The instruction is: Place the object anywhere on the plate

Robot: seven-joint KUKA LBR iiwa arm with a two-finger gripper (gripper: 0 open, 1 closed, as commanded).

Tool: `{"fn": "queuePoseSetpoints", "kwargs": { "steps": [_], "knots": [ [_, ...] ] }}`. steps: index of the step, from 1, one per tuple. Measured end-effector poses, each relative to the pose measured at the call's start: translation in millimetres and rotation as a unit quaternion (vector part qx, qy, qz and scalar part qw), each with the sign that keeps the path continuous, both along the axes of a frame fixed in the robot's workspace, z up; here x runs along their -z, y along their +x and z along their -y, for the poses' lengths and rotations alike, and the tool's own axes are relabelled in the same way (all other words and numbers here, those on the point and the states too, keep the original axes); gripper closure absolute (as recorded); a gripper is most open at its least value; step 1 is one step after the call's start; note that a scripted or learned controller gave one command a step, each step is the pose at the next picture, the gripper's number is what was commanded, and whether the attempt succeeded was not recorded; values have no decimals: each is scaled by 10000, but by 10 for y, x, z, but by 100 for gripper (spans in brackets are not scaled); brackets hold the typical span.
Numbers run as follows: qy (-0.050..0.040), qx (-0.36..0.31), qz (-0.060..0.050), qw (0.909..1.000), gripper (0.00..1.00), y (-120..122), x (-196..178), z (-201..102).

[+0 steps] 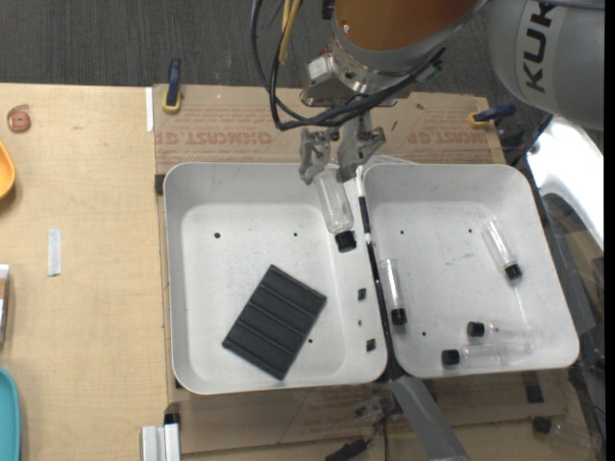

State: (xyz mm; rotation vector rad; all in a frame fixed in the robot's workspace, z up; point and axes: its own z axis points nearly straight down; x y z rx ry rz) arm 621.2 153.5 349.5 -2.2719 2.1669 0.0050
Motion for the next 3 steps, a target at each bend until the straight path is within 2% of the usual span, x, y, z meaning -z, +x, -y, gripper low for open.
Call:
{"fn": "queuePoseSetpoints", "kwargs": {
  "steps": [1, 2, 3],
  "knots": [
    [2, -1741, 6, 9847, 100, -523, -431, 642],
    [1, -1919, 0, 9814, 100, -840, 643, 86],
    [8, -2672, 14, 9636, 100, -200, 146, -157]
  ]
}}
